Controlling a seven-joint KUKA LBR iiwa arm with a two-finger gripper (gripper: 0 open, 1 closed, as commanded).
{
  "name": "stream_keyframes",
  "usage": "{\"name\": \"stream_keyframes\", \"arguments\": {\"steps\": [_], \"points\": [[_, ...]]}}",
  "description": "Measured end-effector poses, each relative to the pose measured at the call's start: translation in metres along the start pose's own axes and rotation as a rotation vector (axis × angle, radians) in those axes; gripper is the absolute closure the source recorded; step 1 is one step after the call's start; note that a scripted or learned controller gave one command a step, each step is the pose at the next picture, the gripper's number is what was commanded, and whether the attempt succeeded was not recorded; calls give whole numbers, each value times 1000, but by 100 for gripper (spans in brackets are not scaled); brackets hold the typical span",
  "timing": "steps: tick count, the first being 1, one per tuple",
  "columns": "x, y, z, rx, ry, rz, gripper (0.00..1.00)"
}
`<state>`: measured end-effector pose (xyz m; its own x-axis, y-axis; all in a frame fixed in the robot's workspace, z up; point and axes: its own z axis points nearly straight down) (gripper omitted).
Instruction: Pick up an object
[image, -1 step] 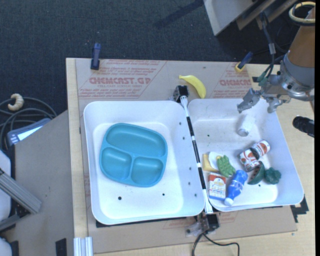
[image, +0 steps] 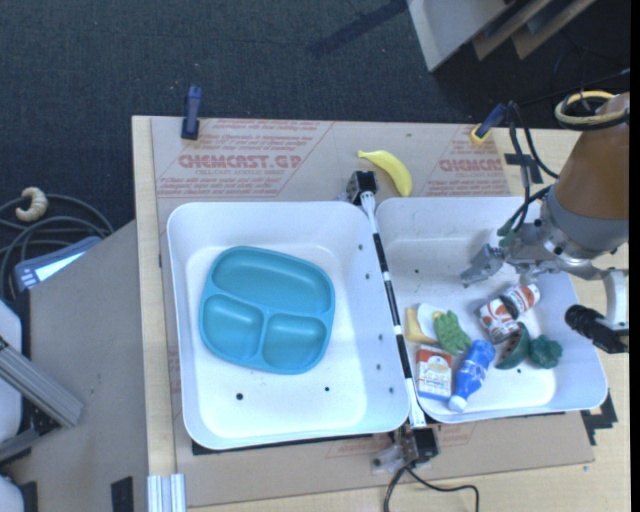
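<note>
One tabletop (image: 250, 150) of printed brown board is seen, and on it two shallow white plastic bins are set side by side, touching along their inner rims. In the left bin (image: 190, 330) one smooth blue tray (image: 267, 310) with three compartments is laid, near the middle. The right bin (image: 440, 235) is entered from its right edge by one grey arm (image: 595, 190), and its gripper (image: 490, 263) is held above the bare far half; the metal fingers are seen spread apart, with nothing between them. Along the near edge of that bin a cluster is gathered: one blue bottle (image: 472, 372), one red carton (image: 433, 372), one striped can (image: 503, 310), one green soft toy (image: 451, 332). One curved yellow banana (image: 390, 168) is laid on the tabletop beyond the bins.
</note>
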<state>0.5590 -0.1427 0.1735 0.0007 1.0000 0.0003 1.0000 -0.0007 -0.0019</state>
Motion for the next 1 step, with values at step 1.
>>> {"name": "stream_keyframes", "arguments": {"steps": [1], "points": [[46,4,44,1,1,-2,0]]}}
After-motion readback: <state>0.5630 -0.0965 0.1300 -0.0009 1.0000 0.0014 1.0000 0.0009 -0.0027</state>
